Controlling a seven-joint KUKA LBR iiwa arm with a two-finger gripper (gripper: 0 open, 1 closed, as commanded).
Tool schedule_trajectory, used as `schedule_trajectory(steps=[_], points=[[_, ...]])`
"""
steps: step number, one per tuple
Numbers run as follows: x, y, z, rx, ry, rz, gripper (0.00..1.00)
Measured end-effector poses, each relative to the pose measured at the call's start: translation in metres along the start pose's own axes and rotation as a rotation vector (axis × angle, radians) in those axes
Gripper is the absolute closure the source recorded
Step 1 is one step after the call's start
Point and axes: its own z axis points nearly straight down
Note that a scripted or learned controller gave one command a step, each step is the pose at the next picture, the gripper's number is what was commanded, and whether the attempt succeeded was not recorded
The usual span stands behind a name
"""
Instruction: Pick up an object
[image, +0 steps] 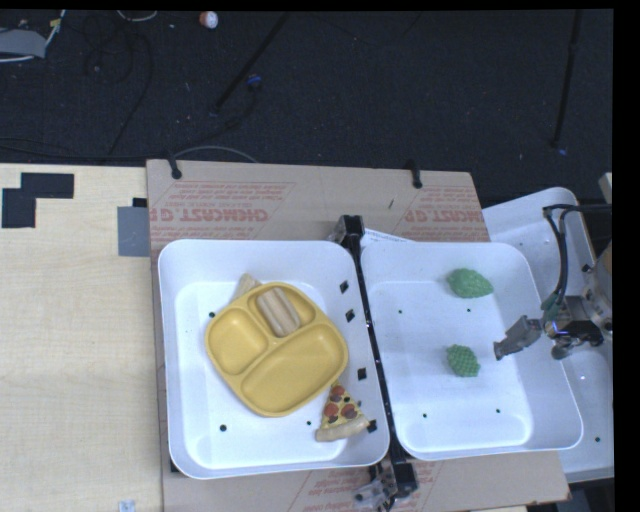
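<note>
Camera view is showing the hand (520, 338) hanging over the right bin (500, 435), and I cannot tell its state. Just beside it a green object (462, 360) is lying, another green piece (468, 283) farther. Descending off-centre, it is risking pushing the object away.

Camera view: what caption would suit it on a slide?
Tool poised beside two green pieces in the right bin.

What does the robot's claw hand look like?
The gripper is small, grey metal, ending in narrow grey jaws. Behind it sits a chunkier grey and dark wrist block with little bits of colour. A thin black cable loops above it. Its details are too blurry to make out.
</note>
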Motion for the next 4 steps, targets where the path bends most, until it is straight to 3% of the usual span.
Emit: schedule_trajectory(steps=[1, 4], points=[[0.000, 0.002, -0.005, -0.011, -0.003, -0.003, 0.00], [-0.007, 0.004, 0.129, -0.005, 0.001, -0.002, 0.00]])
